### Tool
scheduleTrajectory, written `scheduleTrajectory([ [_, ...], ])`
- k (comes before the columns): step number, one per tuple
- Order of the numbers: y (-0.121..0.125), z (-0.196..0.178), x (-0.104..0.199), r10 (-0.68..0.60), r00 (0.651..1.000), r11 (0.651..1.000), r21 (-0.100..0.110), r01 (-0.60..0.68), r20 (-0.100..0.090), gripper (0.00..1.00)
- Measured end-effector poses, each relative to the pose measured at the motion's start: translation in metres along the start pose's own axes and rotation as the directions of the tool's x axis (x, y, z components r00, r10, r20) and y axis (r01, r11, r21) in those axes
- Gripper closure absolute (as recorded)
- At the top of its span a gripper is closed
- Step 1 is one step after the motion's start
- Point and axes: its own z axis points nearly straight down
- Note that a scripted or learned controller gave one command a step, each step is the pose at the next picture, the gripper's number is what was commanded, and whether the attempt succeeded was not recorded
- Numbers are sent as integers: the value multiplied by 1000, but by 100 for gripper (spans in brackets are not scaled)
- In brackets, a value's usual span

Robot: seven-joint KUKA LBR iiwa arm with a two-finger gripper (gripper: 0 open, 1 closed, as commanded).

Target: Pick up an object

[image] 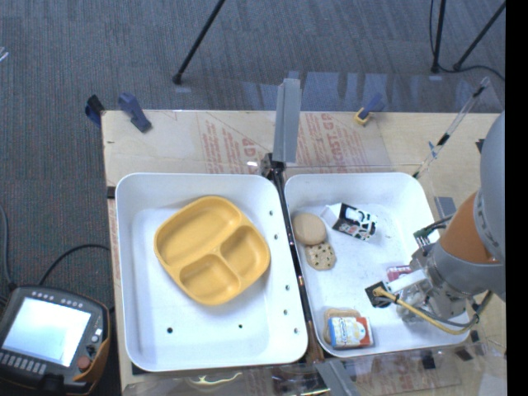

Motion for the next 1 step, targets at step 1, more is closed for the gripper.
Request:
scheduleTrajectory([
  [1, -92, 1, 22, -10, 1000, 1000, 3, 10, 0, 100],
])
